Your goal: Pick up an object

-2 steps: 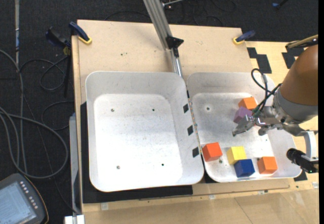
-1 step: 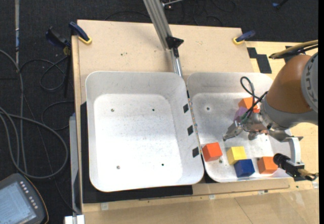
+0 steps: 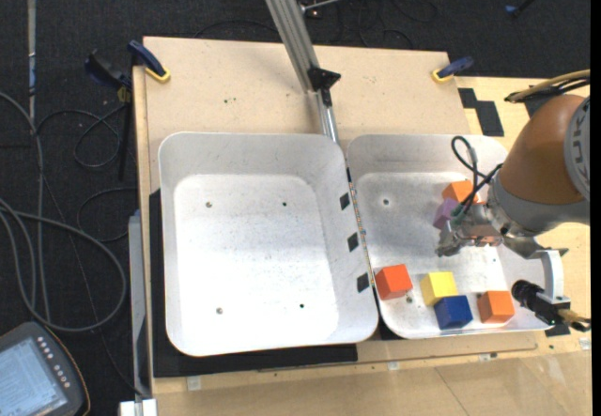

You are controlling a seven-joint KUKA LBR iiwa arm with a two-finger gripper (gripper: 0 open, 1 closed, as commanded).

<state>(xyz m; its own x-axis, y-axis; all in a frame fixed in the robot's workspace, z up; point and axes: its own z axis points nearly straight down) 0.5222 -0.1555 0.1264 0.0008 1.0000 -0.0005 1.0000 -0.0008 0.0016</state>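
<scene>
— Hovering over what?
— I am hanging my jaws (image 3: 457, 234) above a purple block (image 3: 443, 212) in the right bin (image 3: 394, 165), just beside an orange block (image 3: 458, 191). Whether they are spread, I cannot tell.
— And around it?
— Four blocks are lying along the near wall; the left bin (image 3: 188, 161) is sitting alongside on the desk (image 3: 235, 76).

No text, label, brand or number can be read anywhere.
</scene>
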